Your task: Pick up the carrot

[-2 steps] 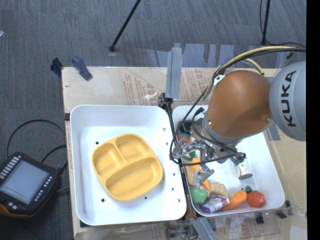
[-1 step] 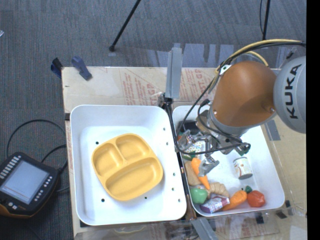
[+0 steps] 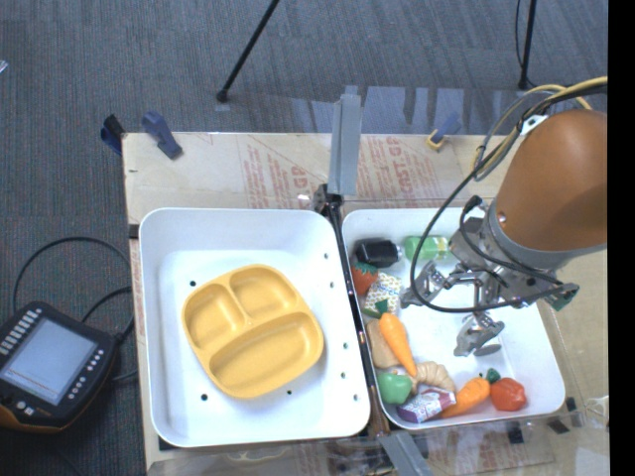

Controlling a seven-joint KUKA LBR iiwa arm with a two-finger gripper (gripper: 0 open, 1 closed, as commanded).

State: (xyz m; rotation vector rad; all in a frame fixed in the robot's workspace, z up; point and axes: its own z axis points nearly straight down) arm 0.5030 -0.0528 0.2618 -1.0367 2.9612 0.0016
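Two white bins sat side by side on the counter, the arm reaching over the right one.

A yellow divided plate lay in the left bin. The right bin held toy food along its left and front: the carrot lay at a slant left of centre, just beside a croissant and a green piece, with a second carrot and a tomato near the front. The pincer hung over bare bin floor, right of the carrot and apart from it, pinching nothing; whether its fingers were spread could not be told.
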